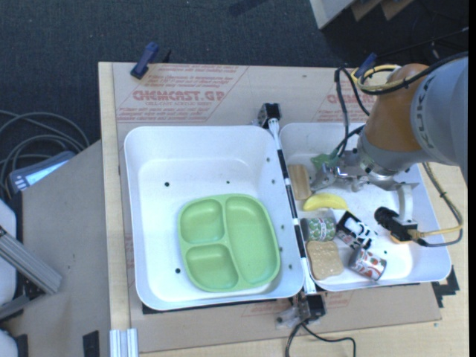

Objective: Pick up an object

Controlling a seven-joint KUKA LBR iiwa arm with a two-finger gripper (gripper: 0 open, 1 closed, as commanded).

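Grey arm (416, 117) hangs over the right bin (435, 262), approach step likely; gripper (336, 171) state unclear, and next it must descend onto the banana (325, 201).

The scene is evenly and brightly lit from above; the white bins (149, 155) are nearly washed out, shadows are kept soft, and slight blur is seen throughout

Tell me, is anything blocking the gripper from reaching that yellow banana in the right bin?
Nothing visible lies between them. The gripper hangs just above the banana in the right bin, with bare bin floor in the gap. A wooden block lies to the banana's left and a small green can just below it.
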